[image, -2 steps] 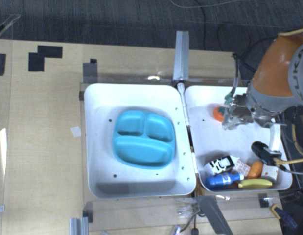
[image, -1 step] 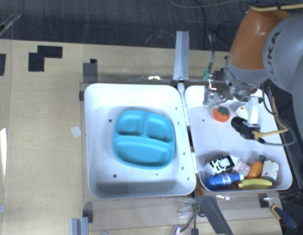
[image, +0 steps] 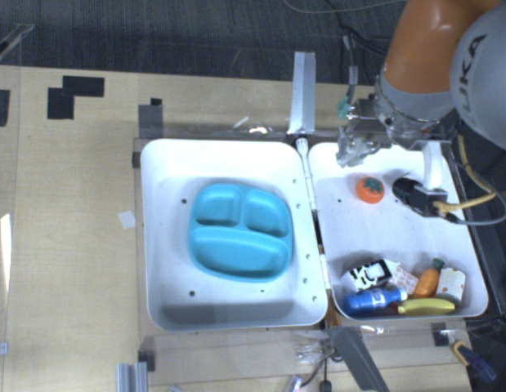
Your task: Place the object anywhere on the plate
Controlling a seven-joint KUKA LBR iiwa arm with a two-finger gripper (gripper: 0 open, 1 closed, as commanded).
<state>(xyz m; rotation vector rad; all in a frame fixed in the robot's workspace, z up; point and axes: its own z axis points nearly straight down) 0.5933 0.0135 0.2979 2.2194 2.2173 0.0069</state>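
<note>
Pretty much nothing's been done yet: the blue plate [image: 239, 229] is left bare, nothing is gripped, and whether the jaws are apart can't be told.

"KUKA" in dark letters, partly cut off, on the grey arm [image: 481, 64], labels on the packets in the right bin [image: 416, 219] too small to read

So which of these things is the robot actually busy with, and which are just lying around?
Part of the job:
- blue plate in the left bin
- gripper, hanging just above the small orange toy

Just lying about, in the right bin's near corner:
- black-and-white toy
- blue bottle
- banana
- carrot
</note>
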